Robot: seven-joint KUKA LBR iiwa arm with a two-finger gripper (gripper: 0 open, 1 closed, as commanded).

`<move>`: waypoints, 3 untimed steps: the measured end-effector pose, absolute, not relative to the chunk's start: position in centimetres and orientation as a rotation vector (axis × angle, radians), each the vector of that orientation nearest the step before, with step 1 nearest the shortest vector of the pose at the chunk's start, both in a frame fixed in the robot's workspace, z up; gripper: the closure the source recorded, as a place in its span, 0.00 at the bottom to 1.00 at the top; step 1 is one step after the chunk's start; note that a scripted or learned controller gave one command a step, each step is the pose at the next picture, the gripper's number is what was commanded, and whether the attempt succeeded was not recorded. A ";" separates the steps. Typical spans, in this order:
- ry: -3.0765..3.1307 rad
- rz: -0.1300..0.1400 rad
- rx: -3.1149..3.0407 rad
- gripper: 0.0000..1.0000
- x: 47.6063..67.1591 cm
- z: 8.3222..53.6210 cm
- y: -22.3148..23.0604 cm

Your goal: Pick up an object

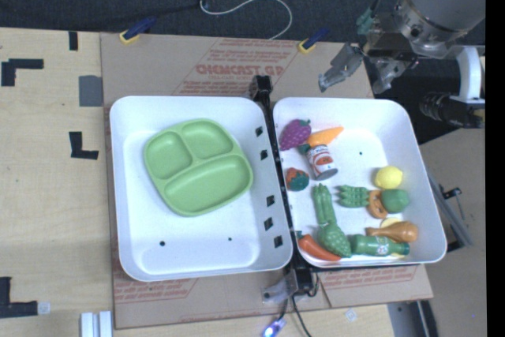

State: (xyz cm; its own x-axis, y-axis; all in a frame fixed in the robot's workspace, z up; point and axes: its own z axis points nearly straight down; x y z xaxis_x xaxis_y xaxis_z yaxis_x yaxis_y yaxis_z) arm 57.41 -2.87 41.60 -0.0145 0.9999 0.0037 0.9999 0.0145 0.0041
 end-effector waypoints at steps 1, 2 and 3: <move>2.226 0.007 2.212 0.00 53.2 52.2 1.5; 2.235 0.002 2.210 0.00 50.4 53.5 13.6; 2.235 -0.001 2.210 0.00 48.2 53.4 22.6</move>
State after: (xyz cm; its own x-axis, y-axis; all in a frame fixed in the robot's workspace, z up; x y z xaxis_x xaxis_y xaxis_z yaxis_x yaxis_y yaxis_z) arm 48.19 22.58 53.42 -0.0113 0.9999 0.0009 0.9999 0.0113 -0.0015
